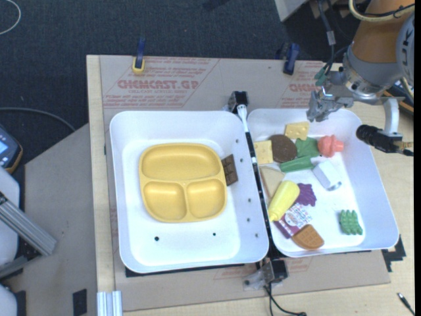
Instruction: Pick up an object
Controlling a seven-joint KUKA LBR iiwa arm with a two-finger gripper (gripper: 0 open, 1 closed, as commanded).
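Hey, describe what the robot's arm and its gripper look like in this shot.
The arm is a thick rounded body with a broad orange band above a grey wrist section. Dark cables loop beside it near the top. The gripper is a small metallic grey assembly with a bit of green at its side, ending in narrow dark jaws.

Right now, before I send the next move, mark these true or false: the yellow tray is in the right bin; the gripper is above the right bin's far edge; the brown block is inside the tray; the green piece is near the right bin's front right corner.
1. The yellow tray is in the right bin. False: it sits in the left bin.
2. The gripper is above the right bin's far edge. True.
3. The brown block lies inside the tray. False: it rests against the tray's right rim.
4. The green piece is near the right bin's front right corner. True.
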